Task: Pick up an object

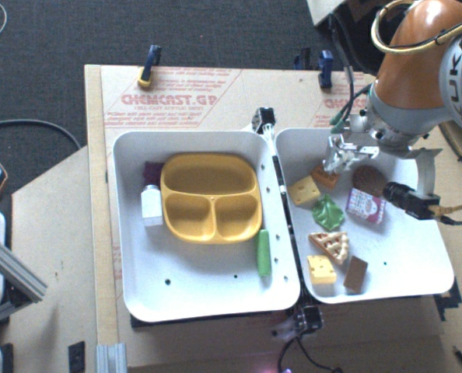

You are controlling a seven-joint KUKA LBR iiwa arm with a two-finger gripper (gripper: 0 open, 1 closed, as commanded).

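Camera view: jaws [331, 164], state unclear, crowded by orange block [325, 179] and cheese wedge [303, 189].

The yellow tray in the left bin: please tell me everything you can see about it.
The yellow tray looks like smooth plastic, a rounded rectangle with three compartments: one wide at the far side, two smaller at the near side. It lies flat, right way up, in the left bin. A small white bottle touches its left edge; a green stick lies at its near right corner.

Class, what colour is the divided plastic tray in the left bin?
Yellow divided plastic tray, clearest in the camera view.
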